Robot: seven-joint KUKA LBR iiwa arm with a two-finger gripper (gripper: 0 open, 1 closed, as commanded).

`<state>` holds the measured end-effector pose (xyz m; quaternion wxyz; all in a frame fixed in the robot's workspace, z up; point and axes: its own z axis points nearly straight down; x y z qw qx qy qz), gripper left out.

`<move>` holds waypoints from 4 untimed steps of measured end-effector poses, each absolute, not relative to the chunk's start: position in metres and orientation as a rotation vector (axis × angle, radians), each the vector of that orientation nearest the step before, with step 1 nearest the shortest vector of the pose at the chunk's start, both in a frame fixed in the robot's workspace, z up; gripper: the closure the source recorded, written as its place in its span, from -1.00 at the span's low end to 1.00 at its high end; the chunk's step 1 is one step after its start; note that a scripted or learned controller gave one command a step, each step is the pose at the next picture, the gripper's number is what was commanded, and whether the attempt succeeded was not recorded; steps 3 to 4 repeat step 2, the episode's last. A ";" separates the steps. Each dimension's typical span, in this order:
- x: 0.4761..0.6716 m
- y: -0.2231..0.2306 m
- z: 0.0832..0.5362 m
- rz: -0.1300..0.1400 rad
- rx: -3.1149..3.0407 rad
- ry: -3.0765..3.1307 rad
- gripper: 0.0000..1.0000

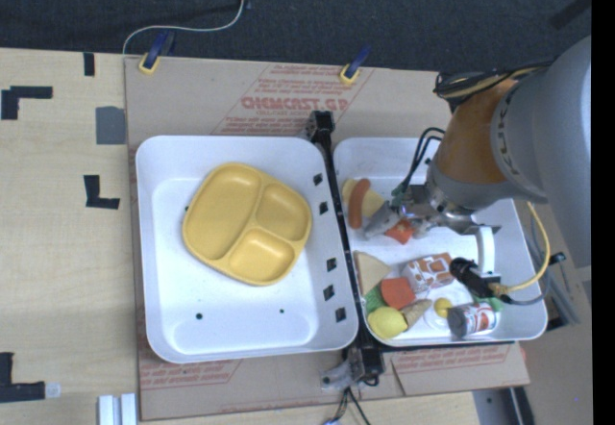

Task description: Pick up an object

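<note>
My gripper [399,214] is low in the right bin [380,152], near its middle. A small orange-red block [401,232] lies right under its tip, touching or nearly touching it. A red and orange slice [357,202] lies just left of the gripper by the bin's left wall. Whether anything is held is hidden by the wrist. The grey arm with its orange band [476,139] comes in from the upper right.
The right bin's front half holds a tan wedge [370,269], a red piece [396,292], a yellow lemon [386,321], a white and orange carton [430,271] and a small can [473,319]. A yellow compartment plate [248,221] lies in the left bin [154,250].
</note>
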<state>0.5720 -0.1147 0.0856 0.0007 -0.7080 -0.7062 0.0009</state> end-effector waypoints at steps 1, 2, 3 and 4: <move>0.576 -0.114 0.096 0.000 -2.222 -2.224 1.00; 0.639 -0.039 0.191 -0.015 -2.215 -2.238 1.00; 0.639 -0.039 0.191 -0.015 -2.215 -2.238 1.00; 0.639 -0.039 0.191 -0.015 -2.215 -2.238 1.00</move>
